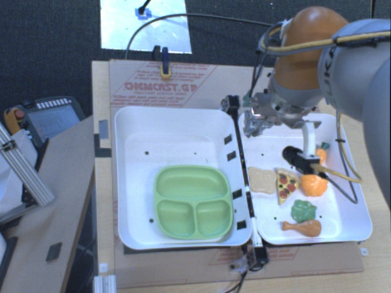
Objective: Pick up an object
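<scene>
My gripper (252,126) hangs over the far left corner of the right bin (361,220), close to the divider between the bins, with nothing seen in it. Toy food lies nearer the front of this bin: a pale bread slice (263,180), a pizza slice (285,185) beside it, an orange fruit (314,185), a green leafy piece (303,210) and a brown chicken drumstick (302,227). A small carrot (321,153) lies behind the orange fruit, partly hidden by the wrist hardware.
The left bin (153,139) holds a green divided plate (194,201) toward its front right. Black clips line the divider (235,157) between the bins. A teach pendant (54,119) rests on a side table at far left.
</scene>
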